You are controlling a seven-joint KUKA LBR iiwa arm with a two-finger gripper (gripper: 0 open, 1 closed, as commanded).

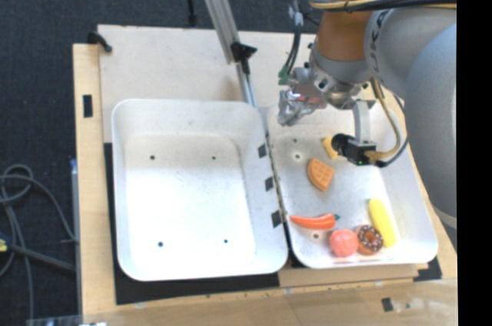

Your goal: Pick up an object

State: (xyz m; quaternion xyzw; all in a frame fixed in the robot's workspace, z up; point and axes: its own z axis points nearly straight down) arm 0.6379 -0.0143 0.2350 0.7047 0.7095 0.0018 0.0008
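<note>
The right bin [407, 236] holds several toy foods: an orange waffle-like piece [321, 174], a red chili pepper [313, 221], a pink round fruit [344, 242], a brown doughnut [370, 239] and a yellow banana [382, 221]. A small yellow piece [332, 146] lies near the back of that bin, partly behind a black fitting. My gripper [290, 111] hangs over the bin's back left corner, above and left of the waffle piece. Nothing shows between its fingers.
The left bin [131, 163] lies beside the right one. A slanted metal rail [219, 9] rises from behind the bins. The big grey arm [415, 63] covers the right bin's back right part. Cables [23, 194] lie on the floor at left.
</note>
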